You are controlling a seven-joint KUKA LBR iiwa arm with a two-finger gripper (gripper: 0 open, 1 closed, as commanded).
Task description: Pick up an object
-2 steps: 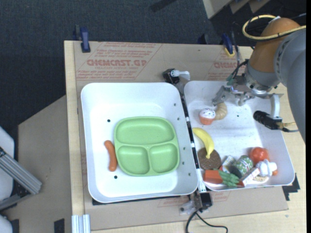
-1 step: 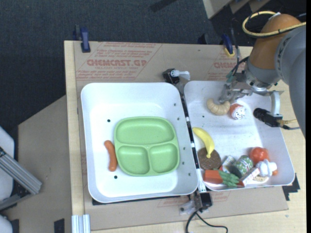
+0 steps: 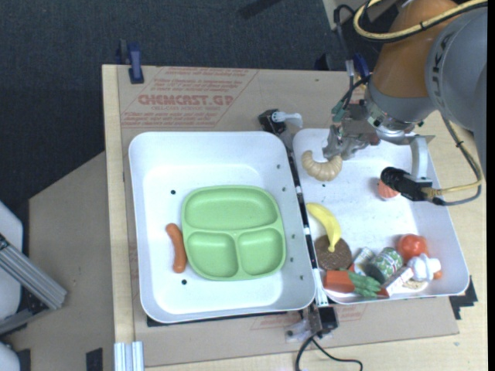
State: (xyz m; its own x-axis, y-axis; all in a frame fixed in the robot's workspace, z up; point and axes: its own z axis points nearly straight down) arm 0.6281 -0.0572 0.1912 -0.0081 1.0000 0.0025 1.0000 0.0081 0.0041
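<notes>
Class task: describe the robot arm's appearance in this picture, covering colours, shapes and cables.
The arm is rounded and grey, with a glossy orange band above the wrist. Yellow and black cables loop over its top. The gripper is a small metallic grey assembly with thin wires along it.

I'm seeing a pale tan, curved croissant (image 3: 322, 166) lying flat near the far left corner of the right bin (image 3: 456, 247), directly beneath the gripper (image 3: 339, 147).

- Gripper (image 3: 338, 147) low over right bin (image 3: 445, 230), just above curved beige croissant (image 3: 322, 165)
- Banana (image 3: 326, 223), tomato (image 3: 412, 245), carrot (image 3: 348, 281) nearby
- Green tray (image 3: 232, 231), sausage (image 3: 177, 246) in left bin (image 3: 151, 168)
</notes>
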